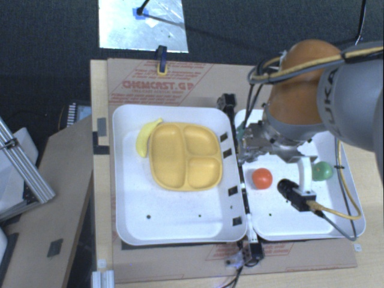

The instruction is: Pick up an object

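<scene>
My gripper [247, 147] hangs low over the left part of the right bin [288, 228], close to the divider between the bins. A small red-orange round object [261, 178] lies just in front of it and a little to the right, apart from it. Further right in that bin, a green object [323, 171] is partly hidden behind the arm. The left bin [174, 231] holds a yellow divided plate [183, 156], with a yellow banana [144, 138] touching its left rim. The bulky wrist with its orange band [303, 83] hides the back of the right bin.
A black part with a yellow cable [297, 195] hangs from the arm over the right bin's front. Black clips [231, 155] line the divider between the bins. A shiny plate [143, 15] lies beyond the bench at the back.
</scene>
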`<state>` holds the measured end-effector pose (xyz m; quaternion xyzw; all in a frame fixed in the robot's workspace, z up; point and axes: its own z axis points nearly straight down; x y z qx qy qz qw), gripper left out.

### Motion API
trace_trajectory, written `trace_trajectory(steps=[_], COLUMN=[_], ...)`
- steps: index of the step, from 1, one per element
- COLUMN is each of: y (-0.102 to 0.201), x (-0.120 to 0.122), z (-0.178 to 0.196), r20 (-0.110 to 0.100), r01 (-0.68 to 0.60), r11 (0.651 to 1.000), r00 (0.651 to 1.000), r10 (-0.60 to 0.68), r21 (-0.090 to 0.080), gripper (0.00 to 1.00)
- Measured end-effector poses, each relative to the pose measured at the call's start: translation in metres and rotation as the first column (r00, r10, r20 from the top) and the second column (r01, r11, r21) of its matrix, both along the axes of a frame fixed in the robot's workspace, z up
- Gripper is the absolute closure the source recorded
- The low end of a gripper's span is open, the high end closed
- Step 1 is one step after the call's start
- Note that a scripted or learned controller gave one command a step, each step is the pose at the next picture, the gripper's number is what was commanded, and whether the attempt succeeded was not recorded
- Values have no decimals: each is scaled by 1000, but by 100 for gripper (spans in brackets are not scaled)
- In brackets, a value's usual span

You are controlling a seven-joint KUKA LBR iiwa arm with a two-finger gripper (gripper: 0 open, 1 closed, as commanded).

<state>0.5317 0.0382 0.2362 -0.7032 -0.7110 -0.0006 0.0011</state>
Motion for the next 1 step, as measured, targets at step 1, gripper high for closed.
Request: trace_trajectory(steps=[1], y=[60], x=[-21], z=[-3], r20=[0], r01=[0], r11=[1000], r00=[1000], r10=[0], r21=[0], gripper=[100])
